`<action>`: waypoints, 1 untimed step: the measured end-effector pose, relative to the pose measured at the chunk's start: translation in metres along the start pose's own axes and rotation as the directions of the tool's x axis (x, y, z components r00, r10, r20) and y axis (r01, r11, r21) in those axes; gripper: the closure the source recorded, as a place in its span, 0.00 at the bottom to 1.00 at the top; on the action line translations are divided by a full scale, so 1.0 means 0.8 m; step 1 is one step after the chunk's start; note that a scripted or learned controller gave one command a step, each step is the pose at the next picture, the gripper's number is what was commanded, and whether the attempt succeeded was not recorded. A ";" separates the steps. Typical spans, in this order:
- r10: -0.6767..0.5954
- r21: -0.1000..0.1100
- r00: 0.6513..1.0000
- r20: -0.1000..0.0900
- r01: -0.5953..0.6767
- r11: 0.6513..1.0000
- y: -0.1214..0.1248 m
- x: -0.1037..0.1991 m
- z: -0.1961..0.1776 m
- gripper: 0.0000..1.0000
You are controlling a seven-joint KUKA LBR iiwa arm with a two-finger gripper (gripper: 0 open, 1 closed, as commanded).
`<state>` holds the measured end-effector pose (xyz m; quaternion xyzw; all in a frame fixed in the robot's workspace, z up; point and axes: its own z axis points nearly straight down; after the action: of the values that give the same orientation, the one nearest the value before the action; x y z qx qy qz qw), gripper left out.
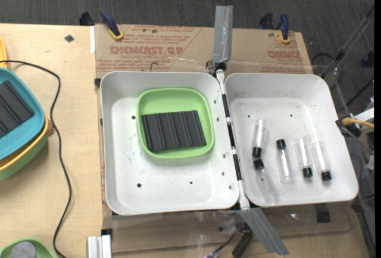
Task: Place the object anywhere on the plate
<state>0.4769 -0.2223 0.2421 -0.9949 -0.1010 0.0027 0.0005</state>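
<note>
A green square plate (pixel 174 103) sits in the left white bin (pixel 119 191), toward its back. A dark ribbed rectangular insert (pixel 174 130) lies on the plate's floor. In the right white bin (pixel 280 93) lie several clear plastic vials with black caps: one (pixel 258 139) near the middle left, one (pixel 284 160) at centre, and two (pixel 314 158) close together at the right.
A cardboard sheet (pixel 149 48) lies under the bins, held by blue clamps at the back. To the left, a wooden table (pixel 47 203) carries a black cable and a stack of blue, yellow and green plates (pixel 18 126).
</note>
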 end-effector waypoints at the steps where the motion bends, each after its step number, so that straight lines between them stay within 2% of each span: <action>1: -0.001 0.000 1.000 -0.001 0.001 1.000 0.000 0.000 -0.024 0.00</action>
<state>0.4774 -0.2221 0.2613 -0.9948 -0.1017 0.0025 0.0004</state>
